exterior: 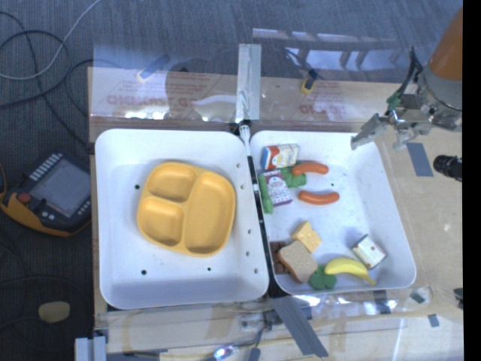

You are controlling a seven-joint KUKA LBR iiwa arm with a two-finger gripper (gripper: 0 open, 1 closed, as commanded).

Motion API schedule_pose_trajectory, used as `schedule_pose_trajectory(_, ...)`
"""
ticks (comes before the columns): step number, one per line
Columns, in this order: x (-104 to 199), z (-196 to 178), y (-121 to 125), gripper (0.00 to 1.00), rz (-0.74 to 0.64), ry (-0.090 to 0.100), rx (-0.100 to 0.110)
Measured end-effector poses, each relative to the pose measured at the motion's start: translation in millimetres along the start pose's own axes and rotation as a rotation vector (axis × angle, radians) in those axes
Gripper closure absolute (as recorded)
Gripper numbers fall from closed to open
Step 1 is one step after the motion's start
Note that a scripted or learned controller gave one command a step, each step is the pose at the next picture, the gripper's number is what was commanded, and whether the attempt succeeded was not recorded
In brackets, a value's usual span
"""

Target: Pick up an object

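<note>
White plastic all round down there, and the right bin [391, 201] is the landmark worth watching: every small item sits in it. The gripper [383, 126] hangs over that bin's far right corner, above the rim and well apart from the food. Its fingers [364, 135] look spread, with nothing between them (hard to be certain at this slant).

Nothing is picked yet, so the step in hand appears to be the approach. The nearest clean target is probably the sausage [319, 197], lying towards the middle of the right bin with bare floor around most of it. A second sausage [310, 168] lies just beyond it, nearer the bin's far wall, beside a small carton [279, 156]. Along the bin's left wall sits a purple packet [276, 188]; at the near wall, a banana [349, 268], bread slice [297, 260], cheese wedge [307, 237] and a white block [369, 251] crowd together.

The middle sausage's long axis runs across the bin, left wall to right wall, nearly level, one rounded end pointing at each side. To do this well, the arm likely needs to come down over its middle with the fingers straddling the short width, closing across the axis, not along it. Dropping too near the purple packet risks a nudge.
</note>
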State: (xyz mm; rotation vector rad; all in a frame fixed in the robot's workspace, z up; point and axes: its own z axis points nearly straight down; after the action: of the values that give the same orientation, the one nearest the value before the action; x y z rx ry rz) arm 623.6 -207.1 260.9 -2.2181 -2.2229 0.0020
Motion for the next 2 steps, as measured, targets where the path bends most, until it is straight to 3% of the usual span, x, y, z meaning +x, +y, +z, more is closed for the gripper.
schedule_pose_trajectory(1, 52.6, 164.2, -0.8, 0.0, -0.081, -0.001, -0.001)
schedule_pose_trajectory(2, 53.6, 156.1, -1.0, 1.0, -0.081, 0.0, 0.001)
